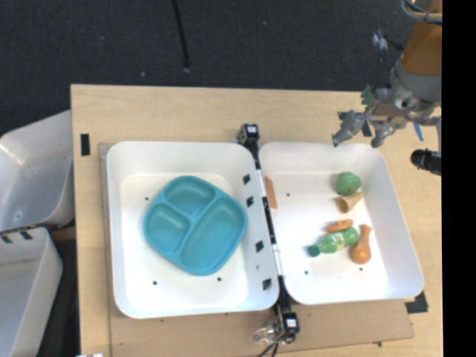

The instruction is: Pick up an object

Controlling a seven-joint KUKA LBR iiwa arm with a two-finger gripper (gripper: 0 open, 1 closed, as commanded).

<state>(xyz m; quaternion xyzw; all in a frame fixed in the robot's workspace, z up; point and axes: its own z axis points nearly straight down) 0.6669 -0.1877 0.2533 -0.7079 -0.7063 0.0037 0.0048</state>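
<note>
Orange gourd-shaped toy (361, 245) — smooth, glossy — beside green bottle (336, 241), right bin (387, 277).

Green ball (347, 182), green bottle (336, 242), orange gourd (361, 246) in rt bin.

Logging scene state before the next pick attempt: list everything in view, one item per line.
bins: 2, white, side by side on the bench
bench: 1, light wood, under both bins
tray: 1, blue, sectioned, left bin
ball: 1, green, right bin, upper right
bottle: 1, green, lying in right bin
gourd-shaped toy: 1, orange, right of the bottle
strip: 1, orange, right bin's left wall
gripper: 1, grey, above right bin's far edge, nothing between fingers
</note>
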